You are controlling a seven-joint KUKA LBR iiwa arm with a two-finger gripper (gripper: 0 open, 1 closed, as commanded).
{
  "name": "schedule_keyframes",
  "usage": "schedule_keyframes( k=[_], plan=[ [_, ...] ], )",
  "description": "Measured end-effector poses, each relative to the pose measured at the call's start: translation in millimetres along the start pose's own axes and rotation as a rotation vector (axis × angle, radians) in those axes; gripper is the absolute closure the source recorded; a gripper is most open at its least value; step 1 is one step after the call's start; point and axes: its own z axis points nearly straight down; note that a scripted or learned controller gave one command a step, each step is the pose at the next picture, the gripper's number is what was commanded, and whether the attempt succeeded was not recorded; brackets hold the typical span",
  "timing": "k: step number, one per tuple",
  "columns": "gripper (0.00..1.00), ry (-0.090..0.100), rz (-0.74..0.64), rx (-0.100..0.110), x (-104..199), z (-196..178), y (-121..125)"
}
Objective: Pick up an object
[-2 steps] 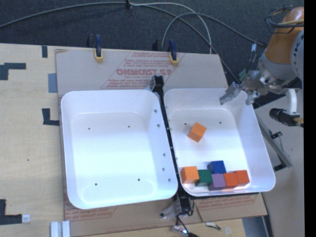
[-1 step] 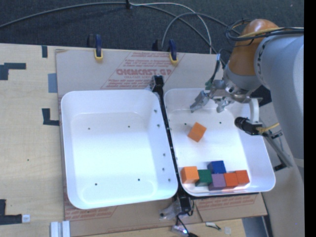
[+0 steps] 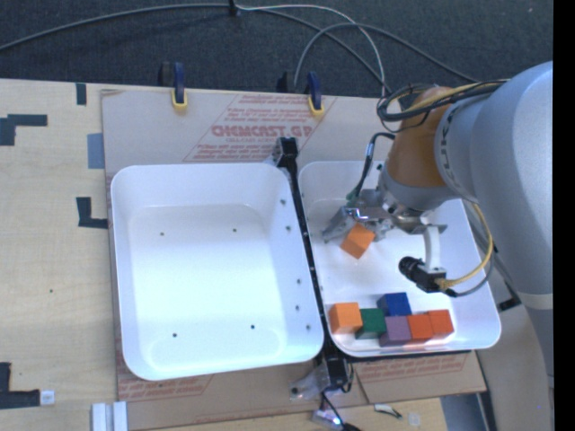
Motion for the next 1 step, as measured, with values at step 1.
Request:
schedule_keyframes(
  k=[1],
  plan=[
    [0.0,-0.001,0.062,-0.011,-9.3,-74.5,33.1]
  ],
)
